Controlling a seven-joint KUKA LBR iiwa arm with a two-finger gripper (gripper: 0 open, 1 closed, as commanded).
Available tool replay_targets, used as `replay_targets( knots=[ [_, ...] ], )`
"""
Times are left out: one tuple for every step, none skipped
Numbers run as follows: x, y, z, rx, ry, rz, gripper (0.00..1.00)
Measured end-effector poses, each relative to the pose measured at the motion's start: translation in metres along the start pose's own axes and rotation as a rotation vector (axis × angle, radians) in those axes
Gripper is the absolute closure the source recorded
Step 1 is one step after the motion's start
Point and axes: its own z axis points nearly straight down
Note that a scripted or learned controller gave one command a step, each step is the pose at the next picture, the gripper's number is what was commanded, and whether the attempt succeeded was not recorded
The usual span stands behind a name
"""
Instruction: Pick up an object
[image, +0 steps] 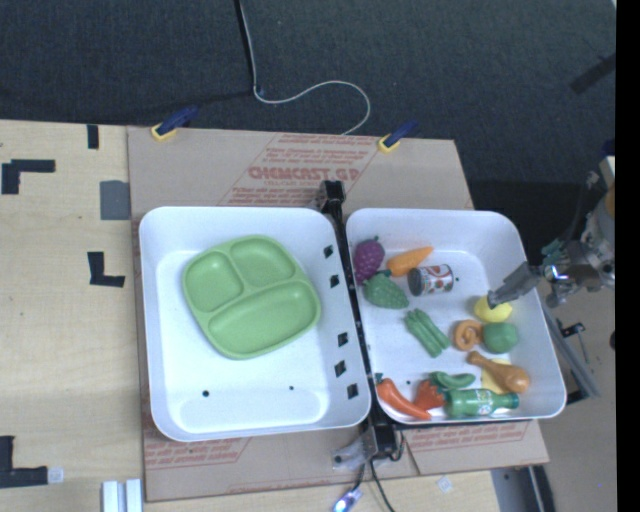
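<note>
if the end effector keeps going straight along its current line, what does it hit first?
Most likely the yellow lemon-like toy: the end effector slants down-left from the right bin's right edge, and its tip already sits at that toy. Height above it is unclear, so contact can't be confirmed. The green round toy lies beside that line.

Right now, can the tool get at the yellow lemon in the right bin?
Probably yes. The tool sits right at the yellow lemon by the right bin's far edge, nothing over it; the green ball crowds one side.
</note>
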Motion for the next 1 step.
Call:
replay_targets(
  knots=[
    [0.0951, -0.0236, 0.0758, 0.010, 0.006, -0.007, 0.00]
  ],
)
